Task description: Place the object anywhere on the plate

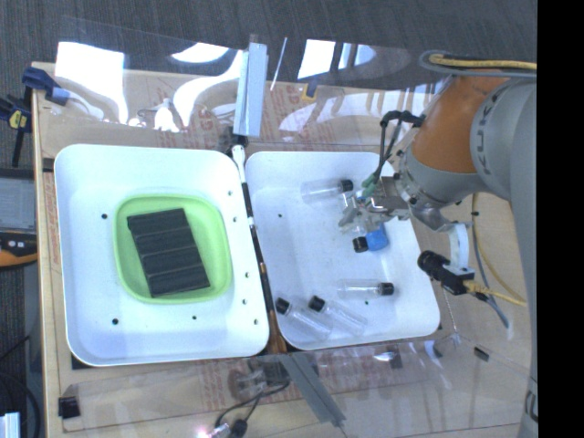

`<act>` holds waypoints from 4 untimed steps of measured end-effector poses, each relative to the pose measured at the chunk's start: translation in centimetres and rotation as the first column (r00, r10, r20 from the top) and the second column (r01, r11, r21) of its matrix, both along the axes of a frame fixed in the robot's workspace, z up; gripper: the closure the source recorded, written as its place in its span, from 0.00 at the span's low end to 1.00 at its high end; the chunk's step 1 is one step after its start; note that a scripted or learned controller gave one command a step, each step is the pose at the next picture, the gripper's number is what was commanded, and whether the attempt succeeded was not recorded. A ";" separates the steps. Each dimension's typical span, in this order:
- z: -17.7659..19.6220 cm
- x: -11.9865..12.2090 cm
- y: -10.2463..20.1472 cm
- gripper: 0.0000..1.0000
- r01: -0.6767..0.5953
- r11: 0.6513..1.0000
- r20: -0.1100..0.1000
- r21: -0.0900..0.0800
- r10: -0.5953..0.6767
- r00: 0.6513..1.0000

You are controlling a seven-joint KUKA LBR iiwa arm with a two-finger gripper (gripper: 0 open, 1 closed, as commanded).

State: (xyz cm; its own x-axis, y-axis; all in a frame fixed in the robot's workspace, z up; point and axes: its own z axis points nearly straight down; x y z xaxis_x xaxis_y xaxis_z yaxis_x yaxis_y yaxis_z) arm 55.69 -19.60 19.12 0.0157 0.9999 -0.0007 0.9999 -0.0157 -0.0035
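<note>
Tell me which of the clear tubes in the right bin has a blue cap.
It is the tube lying just below the end effector, near the middle of the right bin. Its cap is blue; the others, such as the tube near the top, have black caps.

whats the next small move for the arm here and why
Probably lower the gripper a little onto the blue-capped piece just under it in the right bin and close on it. The gripper hangs over that bin among clear vials, while the green plate sits in the left bin, bearing a dark ridged block. Whether anything is gripped yet is unclear.
</note>
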 end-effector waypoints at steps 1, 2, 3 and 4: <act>2.7 -0.3 7.3 1.00 -0.206 0.979 -0.002 0.003 0.206 0.979; -0.1 3.9 14.0 1.00 -0.248 0.969 -0.001 0.001 0.248 0.969; -0.1 1.3 22.5 1.00 -0.423 0.906 -0.003 0.003 0.423 0.906; -0.1 1.3 22.5 0.00 -0.422 0.906 -0.003 0.003 0.422 0.906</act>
